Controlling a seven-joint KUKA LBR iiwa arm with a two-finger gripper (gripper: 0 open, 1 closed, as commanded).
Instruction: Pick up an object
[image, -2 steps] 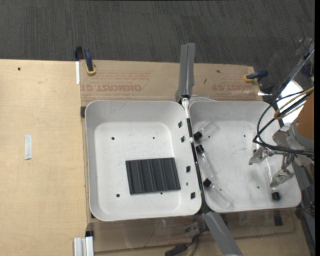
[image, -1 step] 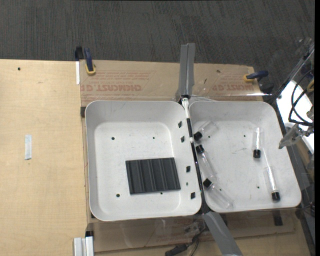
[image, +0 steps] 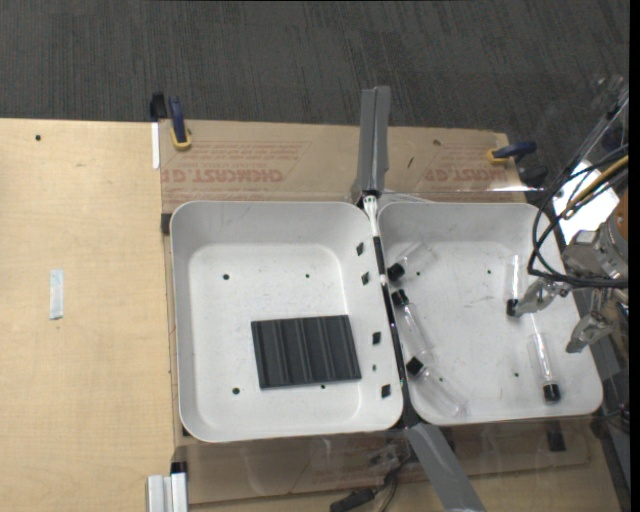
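Observation:
My gripper (image: 548, 322) hangs over the right side of the right bin (image: 470, 236), reaching in from the right. It is open, and its fingers (image: 527, 299) are spread with nothing held between them. A clear tube with a black cap (image: 543, 365) lies on the bin floor just in front of the gripper, its upper end near the gap. Several more clear capped tubes lie along the bin's left wall, one at the top (image: 412, 261), one in the middle (image: 411, 328) and one at the bottom left (image: 435, 386).
A dark ribbed rectangular block (image: 305, 351) lies flat in the left bin (image: 262, 224). A grey post (image: 373, 140) stands behind the divider between the bins. Cables (image: 575, 195) hang by the arm at the right. Clamps (image: 176, 124) hold the cardboard at the back.

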